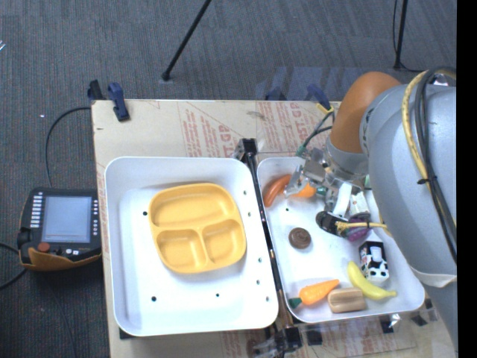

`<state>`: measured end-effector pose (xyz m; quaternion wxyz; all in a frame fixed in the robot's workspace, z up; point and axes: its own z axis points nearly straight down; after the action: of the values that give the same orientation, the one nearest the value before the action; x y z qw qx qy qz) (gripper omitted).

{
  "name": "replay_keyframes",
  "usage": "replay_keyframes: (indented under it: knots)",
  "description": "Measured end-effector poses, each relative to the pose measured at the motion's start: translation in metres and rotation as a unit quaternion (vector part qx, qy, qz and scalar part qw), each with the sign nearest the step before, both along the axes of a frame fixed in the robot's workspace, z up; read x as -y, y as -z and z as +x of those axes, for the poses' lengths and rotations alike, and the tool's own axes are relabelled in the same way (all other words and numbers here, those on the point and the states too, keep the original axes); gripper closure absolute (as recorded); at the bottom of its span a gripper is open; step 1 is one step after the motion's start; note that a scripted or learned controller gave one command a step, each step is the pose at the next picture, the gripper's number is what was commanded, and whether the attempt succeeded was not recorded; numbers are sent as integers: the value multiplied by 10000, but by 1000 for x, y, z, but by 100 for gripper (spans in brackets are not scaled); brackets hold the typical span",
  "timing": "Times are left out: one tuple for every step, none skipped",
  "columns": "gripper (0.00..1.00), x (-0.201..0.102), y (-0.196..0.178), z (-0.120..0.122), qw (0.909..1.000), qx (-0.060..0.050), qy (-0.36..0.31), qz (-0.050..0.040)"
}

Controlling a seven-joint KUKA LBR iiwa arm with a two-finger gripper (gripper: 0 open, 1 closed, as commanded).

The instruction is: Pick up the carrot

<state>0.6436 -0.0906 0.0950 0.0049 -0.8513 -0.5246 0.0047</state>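
Note:
The carrot [319,291], orange with a green end, lies near the front of the right bin [283,252], between the bin's left wall and a tan block [346,300]. My gripper [304,180] is low over the back left corner of that bin, far from the carrot. It hangs right beside an orange-red elongated piece [275,189], and a small orange bit [305,193] shows just under it. The arm's grey body and orange band [358,118] cover the bin's back right part.
The right bin also holds a brown round disc [300,237], a dark purple item [344,225], a black-and-white carton [375,262] and a yellow banana [370,283]. A yellow compartment tray [197,224] sits in the left bin [127,274]. A pendant [63,226] lies left of the bench.

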Motion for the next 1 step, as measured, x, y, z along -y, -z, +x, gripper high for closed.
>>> replay_keyframes:
  knots:
    - [100,-2,-9,0,10000,-16,-57,-1]
